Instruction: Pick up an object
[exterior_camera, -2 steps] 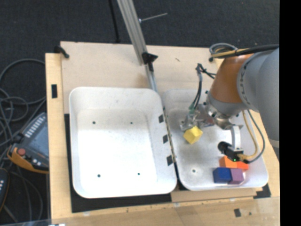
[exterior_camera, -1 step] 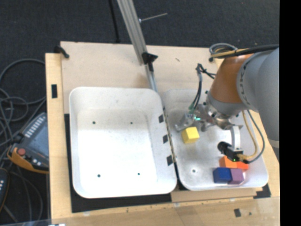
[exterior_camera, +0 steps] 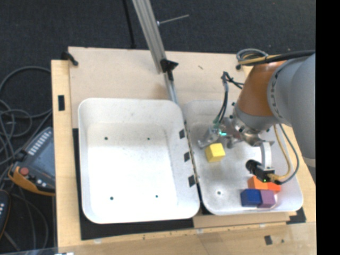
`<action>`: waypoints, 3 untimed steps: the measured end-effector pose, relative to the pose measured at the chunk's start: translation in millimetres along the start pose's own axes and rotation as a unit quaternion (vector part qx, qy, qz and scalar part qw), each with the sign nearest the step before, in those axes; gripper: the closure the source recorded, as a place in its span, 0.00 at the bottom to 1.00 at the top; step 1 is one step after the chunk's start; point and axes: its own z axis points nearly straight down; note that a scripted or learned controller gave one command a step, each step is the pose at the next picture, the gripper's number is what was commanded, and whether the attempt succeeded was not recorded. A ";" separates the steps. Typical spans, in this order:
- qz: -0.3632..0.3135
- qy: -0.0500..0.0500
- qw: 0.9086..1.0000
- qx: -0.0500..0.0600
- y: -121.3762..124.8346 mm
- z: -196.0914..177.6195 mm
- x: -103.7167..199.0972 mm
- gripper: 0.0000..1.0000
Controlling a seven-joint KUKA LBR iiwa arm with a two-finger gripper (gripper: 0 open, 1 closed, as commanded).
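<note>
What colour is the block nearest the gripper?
Yellow block, seen in the camera view.

Nothing readable here

You won't find any legible text, labels, brands or numbers; the handheld pendant (exterior_camera: 33,163) far left of the gripper (exterior_camera: 219,134) has keys, but they're too small to read.

The desk (exterior_camera: 127,73) carries two white bins: the left bin (exterior_camera: 133,161), with the right bin (exterior_camera: 234,195) touching its right edge.
</note>
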 end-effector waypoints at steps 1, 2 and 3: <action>-0.004 -0.002 1.000 0.002 -2.0 22.8 -1.0 0.00; -0.002 -0.001 1.000 0.000 -0.8 10.7 -1.7 1.00; -0.008 0.000 1.000 -0.002 -46.4 -82.6 33.0 1.00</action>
